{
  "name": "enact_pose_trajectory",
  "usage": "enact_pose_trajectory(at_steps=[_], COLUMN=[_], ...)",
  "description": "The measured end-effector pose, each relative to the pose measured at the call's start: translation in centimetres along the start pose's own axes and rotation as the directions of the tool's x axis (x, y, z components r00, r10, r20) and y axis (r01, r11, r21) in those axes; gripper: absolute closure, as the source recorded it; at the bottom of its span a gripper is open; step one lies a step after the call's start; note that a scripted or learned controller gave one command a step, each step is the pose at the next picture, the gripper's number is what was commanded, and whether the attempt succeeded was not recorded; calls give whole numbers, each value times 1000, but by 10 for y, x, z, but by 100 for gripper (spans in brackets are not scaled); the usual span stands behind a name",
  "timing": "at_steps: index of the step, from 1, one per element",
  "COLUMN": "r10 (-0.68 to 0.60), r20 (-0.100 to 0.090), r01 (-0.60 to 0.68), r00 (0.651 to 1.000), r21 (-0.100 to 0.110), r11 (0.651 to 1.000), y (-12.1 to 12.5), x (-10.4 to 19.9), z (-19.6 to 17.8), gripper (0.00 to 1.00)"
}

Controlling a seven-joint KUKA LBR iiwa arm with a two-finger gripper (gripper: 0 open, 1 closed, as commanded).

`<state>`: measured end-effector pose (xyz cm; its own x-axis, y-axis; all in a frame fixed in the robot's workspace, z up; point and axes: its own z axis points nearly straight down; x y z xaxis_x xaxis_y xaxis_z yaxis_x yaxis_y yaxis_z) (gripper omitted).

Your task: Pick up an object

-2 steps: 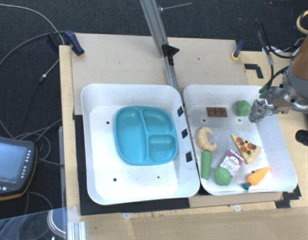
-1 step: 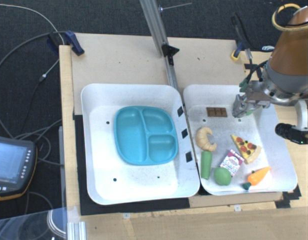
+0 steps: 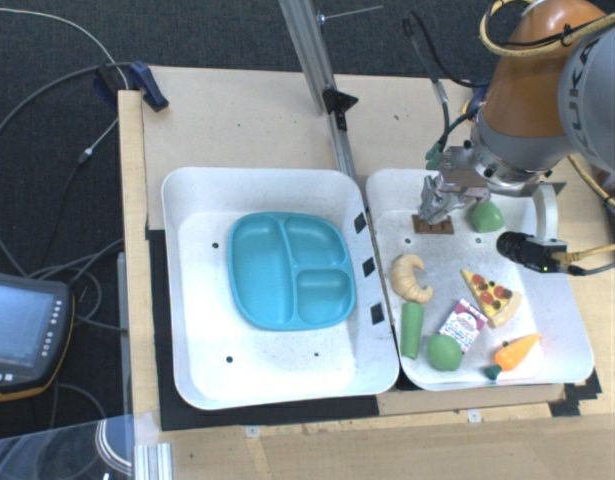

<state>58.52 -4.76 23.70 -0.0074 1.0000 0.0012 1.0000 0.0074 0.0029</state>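
Gripper low over brown block at right bin's back edge, finger state obscured, grasp indeterminable.

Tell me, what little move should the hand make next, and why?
Probably lower straight down a little. The hand hangs just over the small brown block at the back of the right bin, with nothing visibly gripped yet.

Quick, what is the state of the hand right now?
Hand: cannot be told; it hangs over the brown block in the right bin.
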Motion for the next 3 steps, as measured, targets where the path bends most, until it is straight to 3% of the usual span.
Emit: enact_pose_trajectory(at_steps=[1, 2, 3], r10=[3, 1, 1], r20=[1, -1, -1], r01=[-3, -1, -1], r00=[1000, 1000, 1000], r21=[1, -1, 0], r11=[1000, 1000, 1000], y=[17, 45, 58], x=[44, 91, 143], z=[9, 0, -7], gripper=[100, 100, 100])
